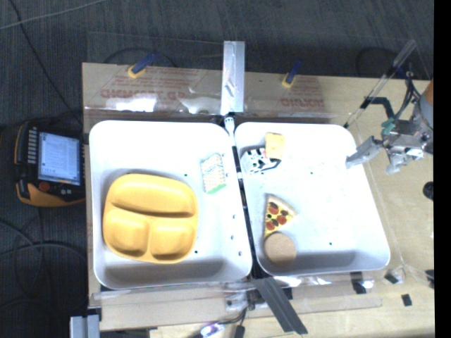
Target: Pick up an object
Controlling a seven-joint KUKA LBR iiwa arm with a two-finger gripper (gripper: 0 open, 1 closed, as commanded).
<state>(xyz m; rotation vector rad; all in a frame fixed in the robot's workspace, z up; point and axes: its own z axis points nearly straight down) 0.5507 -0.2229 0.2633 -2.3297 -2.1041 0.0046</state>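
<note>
Gripper [403, 148] at the far right of the camera view, hanging over bare counter [405, 217] just outside the right bin [331, 255], near that bin's back right corner. Open or closed: impossible to tell from this angle. Nothing seen clamped in it. Thin dark cables near it, running up toward the counter's back right corner.

Four small candidates for picking, all in the left half of the right bin and well apart from the gripper. Pale yellow block [274, 144] near the back wall. Black-and-white patterned piece [258, 163] just in front of the block and slightly left, close to the divider between the bins. Toy pizza slice [277, 215] farther forward, lying flat, with red and green spots on top. Round tan disc [280, 246] just in front of the slice, touching or nearly touching it, close to the front wall.

In the left bin [99, 146], large yellow divided tray [149, 215] filling much of the front left part. Small green-and-white packet [213, 172] near the right wall of that bin, apart from the tray.

Behind both bins, clear plastic sheet [162, 86] with reddish lettering, pinned by two yellow-and-blue clips [141, 65]. Upright metal post [233, 76] at the back, in line with the divider. Orange-edged handheld screen unit [53, 162] on the dark floor, left of the counter.
</note>
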